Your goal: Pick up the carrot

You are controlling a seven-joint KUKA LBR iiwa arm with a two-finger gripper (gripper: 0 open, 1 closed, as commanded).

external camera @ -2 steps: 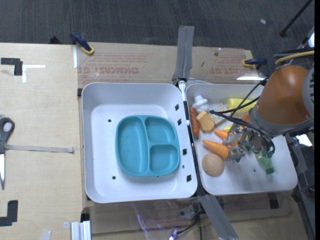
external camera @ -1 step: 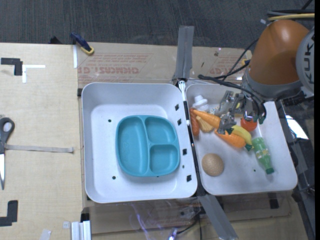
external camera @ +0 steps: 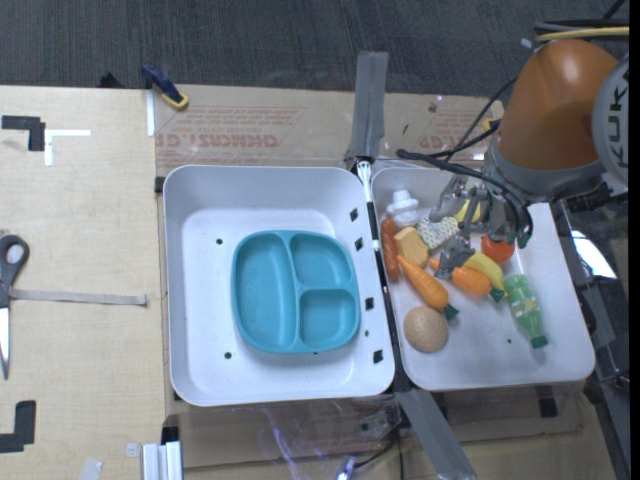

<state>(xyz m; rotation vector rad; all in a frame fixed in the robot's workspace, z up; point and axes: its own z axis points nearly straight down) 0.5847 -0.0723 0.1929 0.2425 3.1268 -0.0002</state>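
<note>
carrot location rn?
In the camera view, the carrot lies in the right bin, toward its left side, angled beside the bread slice and just above the brown egg; the tool is over the pile.

The arm [external camera: 570,108] is cut off by the right edge and hides the right bin's [external camera: 560,353] far corner, the gripper [external camera: 462,230] covers part of the piled toy food, and scissors [external camera: 8,278] are cropped at the left edge.
</note>
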